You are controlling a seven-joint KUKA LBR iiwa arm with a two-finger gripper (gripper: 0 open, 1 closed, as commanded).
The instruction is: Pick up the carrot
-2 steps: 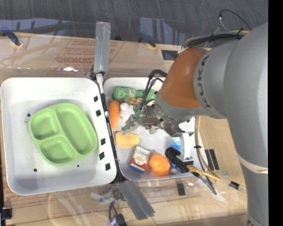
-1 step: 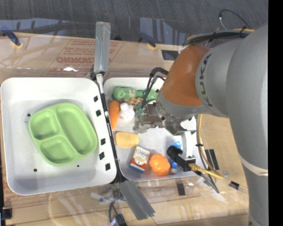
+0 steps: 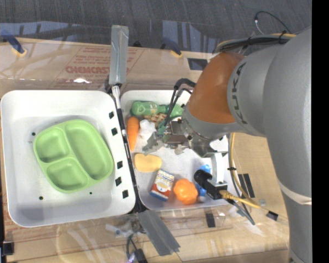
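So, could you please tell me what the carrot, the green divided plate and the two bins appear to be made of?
The carrot looks like moulded plastic toy food: uniform orange, smooth, faintly glossy. The green divided plate seems plastic too: one even lime colour, rounded moulded compartments, a soft sheen. The left bin and right bin look like thin white plastic, with rounded corners and a semi-matte finish, though painted metal cannot be ruled out.

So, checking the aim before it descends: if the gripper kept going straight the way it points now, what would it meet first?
Probably the orange carrot lying by the right white bin's left wall. The gripper points left toward it, its tips close beside it, though depth is hard to judge from above.
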